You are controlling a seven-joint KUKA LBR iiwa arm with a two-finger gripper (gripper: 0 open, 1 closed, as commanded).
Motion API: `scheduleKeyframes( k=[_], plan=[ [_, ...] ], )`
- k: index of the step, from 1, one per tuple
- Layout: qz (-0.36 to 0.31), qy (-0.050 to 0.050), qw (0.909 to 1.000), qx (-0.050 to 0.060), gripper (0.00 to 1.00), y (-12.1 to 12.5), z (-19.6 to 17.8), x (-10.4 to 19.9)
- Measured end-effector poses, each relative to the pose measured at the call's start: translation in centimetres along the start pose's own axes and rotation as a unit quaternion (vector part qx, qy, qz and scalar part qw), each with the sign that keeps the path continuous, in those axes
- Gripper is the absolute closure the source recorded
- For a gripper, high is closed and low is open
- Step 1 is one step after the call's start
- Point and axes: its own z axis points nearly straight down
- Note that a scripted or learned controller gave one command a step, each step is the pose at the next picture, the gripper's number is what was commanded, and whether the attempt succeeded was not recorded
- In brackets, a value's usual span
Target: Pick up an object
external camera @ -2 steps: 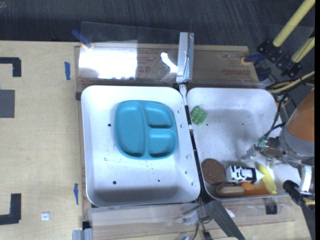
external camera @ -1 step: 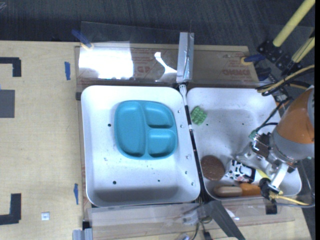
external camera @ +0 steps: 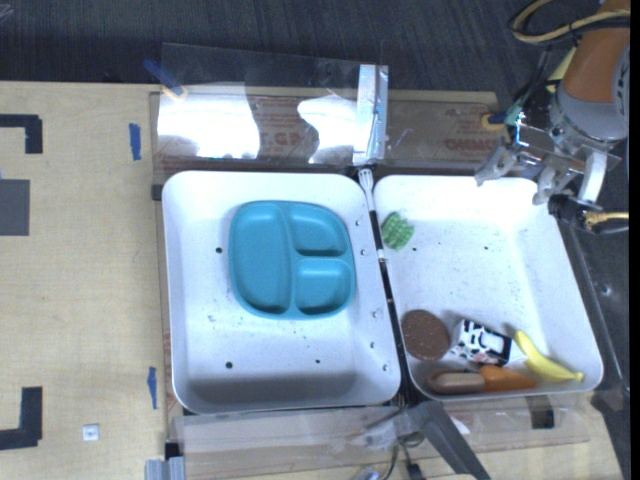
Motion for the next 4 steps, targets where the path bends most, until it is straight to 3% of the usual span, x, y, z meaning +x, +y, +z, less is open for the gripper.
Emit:
scheduleKeyframes(
  k=[1,2,3,4],
  plan=[
    [-0.027,-0.001,0.9996,0.007,0.0,-6.5,5.6,0.7],
    [-0.068,0.0,0.9977,0.006,0.0,-12.2,9.0,1.9],
    [-0.124,0.002,0.9923,-0.003,0.0,-17.5,12.0,-1.0],
    [-0.049,0.0,0.9988,0.002,0.0,-11.8,7.6,1.7]
  ],
)
